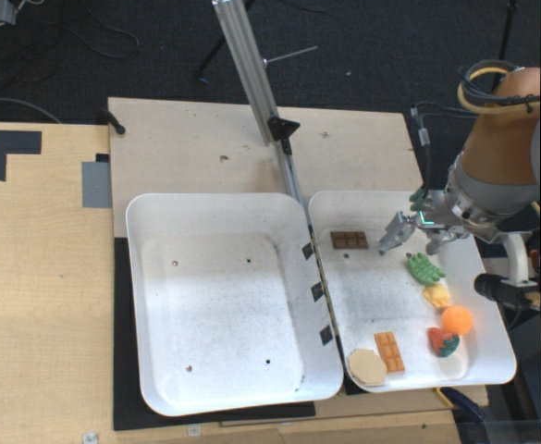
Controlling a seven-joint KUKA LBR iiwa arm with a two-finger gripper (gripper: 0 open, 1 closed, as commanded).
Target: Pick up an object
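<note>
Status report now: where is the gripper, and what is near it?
Gripper above right bin, jaws open, nothing held. Brown chocolate bar close on its left. Green toy just below. Nothing blocking.

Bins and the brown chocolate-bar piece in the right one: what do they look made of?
Two shallow white bins: likely moulded plastic, going by the rounded corners and smooth matte-to-satin walls; the left floor carries dark specks. Small brown segmented rectangular block: probably plastic toy food, with its uniform colour and crisp moulded squares, though rubber or foam cannot be ruled out at this size.
</note>
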